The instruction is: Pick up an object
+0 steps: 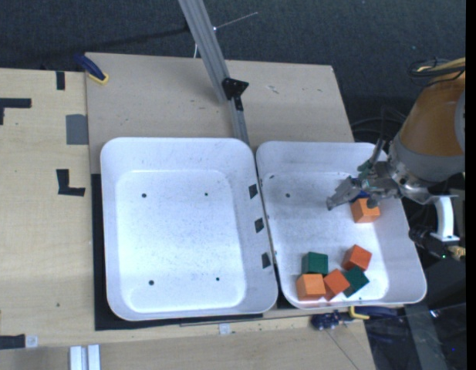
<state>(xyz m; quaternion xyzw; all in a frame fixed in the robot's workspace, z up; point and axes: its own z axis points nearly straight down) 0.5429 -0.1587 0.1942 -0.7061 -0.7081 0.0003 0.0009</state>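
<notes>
Orange block (366,211) sits in the right bin (299,206), near its right wall, just under the gripper (359,193); whether the fingers grip it cannot be told. More orange and green blocks (332,274) cluster at the bin's near edge.

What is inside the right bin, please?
The right bin contains an orange block at the tool, plus a cluster of orange and green blocks. Anything beneath them is covered.
</notes>
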